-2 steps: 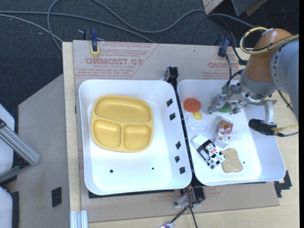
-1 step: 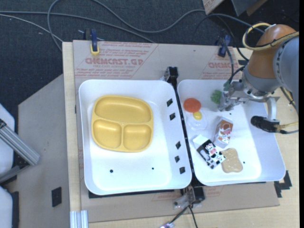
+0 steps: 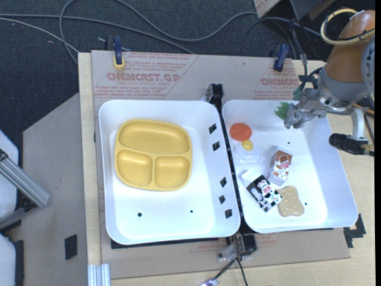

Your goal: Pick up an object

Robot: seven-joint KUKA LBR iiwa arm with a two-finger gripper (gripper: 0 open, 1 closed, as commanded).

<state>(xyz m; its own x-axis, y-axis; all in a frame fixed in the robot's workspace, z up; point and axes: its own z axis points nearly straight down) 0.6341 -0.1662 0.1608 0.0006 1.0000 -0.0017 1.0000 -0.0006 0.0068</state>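
My gripper point(image 3: 294, 120) hangs over the back right part of the right bin point(image 3: 333, 177), coming in from the right. A small green object point(image 3: 281, 109) lies just to its left, partly hidden by it. Further left in that bin sit an orange round piece point(image 3: 240, 131) and a small yellow bit point(image 3: 247, 145). Toward the front are a brown and white carton point(image 3: 280, 165), a black and white cow-patterned item point(image 3: 264, 193) and a tan flat piece point(image 3: 290, 202).
A yellow divided plate point(image 3: 153, 155) lies in the left bin point(image 3: 172, 213). A black divider point(image 3: 226, 159) with clips runs between the bins. Blue clamps point(image 3: 118, 53) hold the cardboard at the back, and cables trail behind the bench.
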